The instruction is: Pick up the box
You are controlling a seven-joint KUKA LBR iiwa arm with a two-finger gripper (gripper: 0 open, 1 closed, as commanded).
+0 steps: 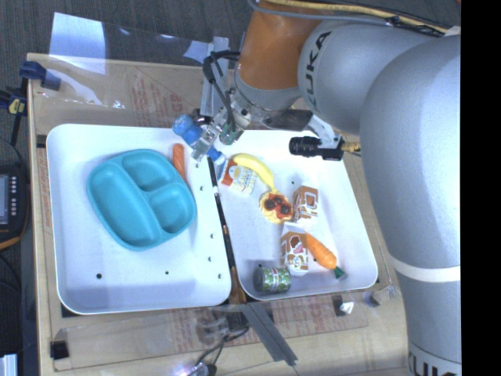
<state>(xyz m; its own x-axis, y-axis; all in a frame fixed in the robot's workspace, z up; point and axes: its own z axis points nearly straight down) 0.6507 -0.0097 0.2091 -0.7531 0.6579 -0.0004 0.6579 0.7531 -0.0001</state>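
hand (210, 141) blurred among clutter, arm (407, 131) cut off at right edge

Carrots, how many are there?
2. One carrot lies in the left bin by the blue tray. The other carrot lies in the right bin. The arm may hide more.

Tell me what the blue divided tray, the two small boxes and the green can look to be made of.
Blue divided tray: likely moulded plastic, matte, rounded compartments. Upper box and lower box: apparently printed cardboard or plastic, flat faces with brown-and-white graphics. Green can: possibly metal or toy plastic, slightly shiny; too small to tell.
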